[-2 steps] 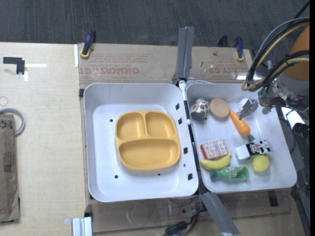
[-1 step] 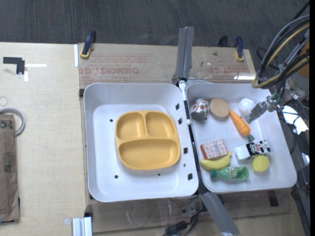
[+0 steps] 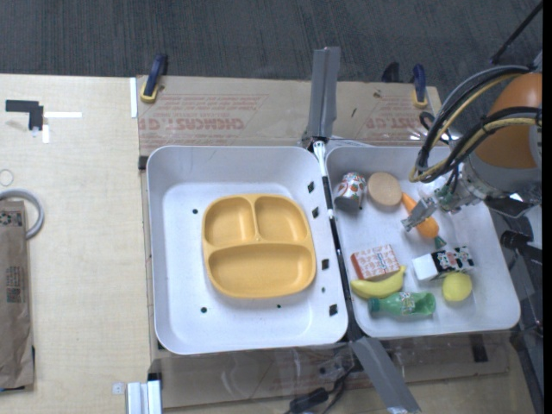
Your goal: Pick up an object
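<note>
Right now the gripper [image 3: 420, 216] sits low in the right bin [image 3: 509, 317], and an orange carrot-like piece [image 3: 424, 225] lies at its tip, just under and touching the jaws as far as the slant shows. Whether the jaws are released or clenched on it I cannot tell. The carrot's long axis seems to run from upper left to lower right; the cookie [image 3: 385, 190] lies just up-left of the jaws, the lemon [image 3: 457, 287] well below.
</note>
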`<action>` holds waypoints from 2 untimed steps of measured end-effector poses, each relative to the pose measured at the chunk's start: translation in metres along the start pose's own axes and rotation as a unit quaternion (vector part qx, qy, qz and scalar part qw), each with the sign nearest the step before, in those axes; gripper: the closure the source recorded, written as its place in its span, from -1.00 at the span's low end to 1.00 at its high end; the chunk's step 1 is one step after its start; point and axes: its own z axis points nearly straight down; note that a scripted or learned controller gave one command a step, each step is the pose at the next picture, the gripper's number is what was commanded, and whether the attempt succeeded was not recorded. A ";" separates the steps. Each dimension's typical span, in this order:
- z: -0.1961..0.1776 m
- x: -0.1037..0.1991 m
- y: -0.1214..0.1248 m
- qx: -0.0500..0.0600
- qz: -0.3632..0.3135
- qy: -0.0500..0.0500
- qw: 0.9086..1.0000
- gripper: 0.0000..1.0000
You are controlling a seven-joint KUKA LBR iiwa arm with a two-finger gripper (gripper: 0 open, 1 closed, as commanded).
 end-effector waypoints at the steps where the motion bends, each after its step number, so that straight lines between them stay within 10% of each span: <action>1: -0.009 -0.001 0.000 0.000 0.001 -0.001 1.000 1.00; 2: 0.007 -0.045 0.034 0.021 0.165 0.009 0.986 1.00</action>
